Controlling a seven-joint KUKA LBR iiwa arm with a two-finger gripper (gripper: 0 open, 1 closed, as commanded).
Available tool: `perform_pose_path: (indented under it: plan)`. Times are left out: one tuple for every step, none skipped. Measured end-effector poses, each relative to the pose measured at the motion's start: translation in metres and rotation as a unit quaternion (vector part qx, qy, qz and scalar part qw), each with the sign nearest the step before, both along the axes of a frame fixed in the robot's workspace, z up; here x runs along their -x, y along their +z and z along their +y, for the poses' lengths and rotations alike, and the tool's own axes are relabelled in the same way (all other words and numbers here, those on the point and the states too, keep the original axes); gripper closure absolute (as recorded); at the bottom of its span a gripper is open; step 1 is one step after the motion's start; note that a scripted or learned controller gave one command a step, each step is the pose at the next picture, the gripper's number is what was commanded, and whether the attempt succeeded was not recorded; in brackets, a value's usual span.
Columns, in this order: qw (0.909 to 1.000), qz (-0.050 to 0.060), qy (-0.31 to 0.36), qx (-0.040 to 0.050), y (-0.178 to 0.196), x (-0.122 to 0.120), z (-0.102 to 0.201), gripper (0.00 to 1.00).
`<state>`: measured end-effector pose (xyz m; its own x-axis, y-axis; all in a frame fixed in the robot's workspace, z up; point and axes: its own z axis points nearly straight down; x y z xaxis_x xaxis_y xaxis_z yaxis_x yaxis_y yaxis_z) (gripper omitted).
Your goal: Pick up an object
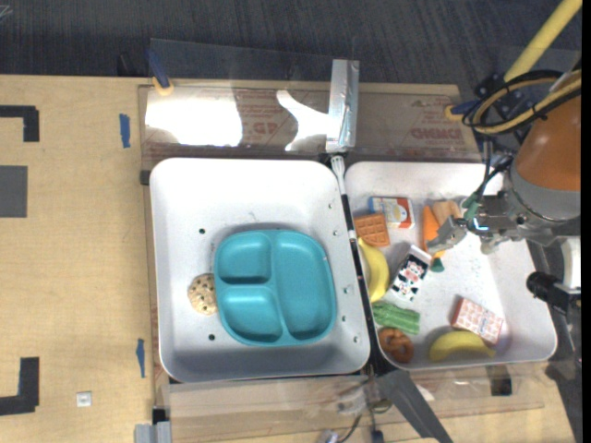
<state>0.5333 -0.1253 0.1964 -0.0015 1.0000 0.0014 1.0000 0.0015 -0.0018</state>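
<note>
My arm (554, 169) enters from the right of the camera view and hangs over the upper right part of the right bin (531, 289). My gripper (459, 232) sits low over the bin's upper middle. I cannot tell its state from this view.

Spatial relation for the coming move: the nearest candidate is the orange piece (434, 218), just beside the gripper on its left and slightly up the view, its long axis roughly up-down in the view. The small black-and-white box (410, 275) lies next nearest, below and left of the gripper, tilted. I judge the orange piece the shortest reach, yet its closeness to the gripper body makes the exact gap hard to read. Nothing is visibly held; the pick is not yet done.

Containers, largest first:

1. Left bin (175, 247): holds 1 teal divided tray (274, 284) with 3 compartments, lying near the bin's centre. 1 cookie (202, 293) rests on the bin floor, touching the tray's left edge.
2. Right bin: holds a banana (375, 270) along the left wall, a second yellow fruit (460, 343) near the lower edge, a pink patterned packet (477, 318) just above it, a green item (397, 317), a brown round item (397, 343), a waffle-like orange square (371, 228) and a small carton (398, 210) near the top.

Risk: the items on the left side of the right bin crowd together, so a descent there may contact 2 things at once.
</note>
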Motion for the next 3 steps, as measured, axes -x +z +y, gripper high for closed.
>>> perform_pose_path:
  plan:
    - [0.9996, -0.004, 0.028, 0.0009, -0.100, -0.029, 0.010, 0.00]
    - [0.9949, -0.009, 0.100, 0.0031, -0.105, -0.013, 0.027, 0.00]
    - [0.9949, -0.008, 0.100, 0.0025, -0.097, -0.012, 0.028, 1.00]
